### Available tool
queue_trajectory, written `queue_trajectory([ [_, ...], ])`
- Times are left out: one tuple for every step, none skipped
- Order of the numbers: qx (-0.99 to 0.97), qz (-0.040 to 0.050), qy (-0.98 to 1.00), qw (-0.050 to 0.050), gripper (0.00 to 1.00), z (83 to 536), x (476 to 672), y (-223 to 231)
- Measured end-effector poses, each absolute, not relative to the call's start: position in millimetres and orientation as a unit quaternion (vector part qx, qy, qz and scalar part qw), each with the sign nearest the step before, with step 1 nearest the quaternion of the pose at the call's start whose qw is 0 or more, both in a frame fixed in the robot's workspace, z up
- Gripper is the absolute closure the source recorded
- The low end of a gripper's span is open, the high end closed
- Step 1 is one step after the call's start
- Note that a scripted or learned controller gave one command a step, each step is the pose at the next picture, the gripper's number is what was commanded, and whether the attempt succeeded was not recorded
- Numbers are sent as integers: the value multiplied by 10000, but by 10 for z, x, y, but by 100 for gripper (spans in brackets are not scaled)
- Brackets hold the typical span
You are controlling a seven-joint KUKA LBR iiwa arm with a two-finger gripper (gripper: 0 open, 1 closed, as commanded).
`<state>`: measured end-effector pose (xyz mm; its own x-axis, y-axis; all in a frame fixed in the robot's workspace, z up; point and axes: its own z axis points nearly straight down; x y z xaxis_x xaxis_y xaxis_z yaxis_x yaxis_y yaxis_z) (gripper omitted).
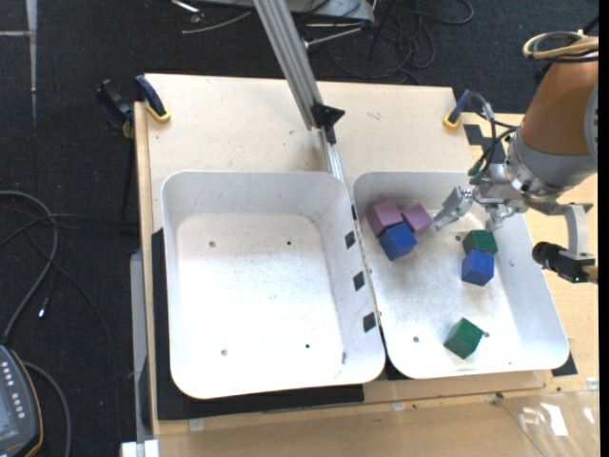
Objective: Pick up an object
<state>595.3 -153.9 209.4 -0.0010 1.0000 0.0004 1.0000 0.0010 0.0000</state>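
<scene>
Lowest in the frame, and so nearest the lens, runs the front rim of the left bin [276, 386], the larger white tray filling the centre-left with nothing but specks on its floor. The right bin [533, 346] sits just beside it, their walls touching along the middle. At the right edge the arm [561, 112] reaches in, its orange band above a grey wrist. Below it the gripper [473, 212] hangs over the upper part of the right bin with its two fingers spread wide and nothing between them.

The blocks are smaller. Two purple blocks [400, 217] and a blue cube [399, 241] huddle touching at the bin's upper left. A dark green block [480, 242] rests against a second blue cube [478, 268], just below the gripper. A green cube [464, 337] lies alone, lower right of centre.

These look like light, stiff blocks with flat faces, likely a little slick; the lone green cube seems easiest, pinched across two opposite flat sides.
</scene>
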Motion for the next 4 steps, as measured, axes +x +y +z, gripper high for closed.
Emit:
queue_trajectory([
  [-7073, -48, -7069, -64, 0, 1191, 6366, -1271],
  [-7082, -83, -7059, -100, 0, 1148, 6593, -1185],
  [-7049, -30, -7093, -31, 0, 2236, 6483, -805],
  [-7088, 17, -7054, -3, 0, 1695, 6657, -1284],
])
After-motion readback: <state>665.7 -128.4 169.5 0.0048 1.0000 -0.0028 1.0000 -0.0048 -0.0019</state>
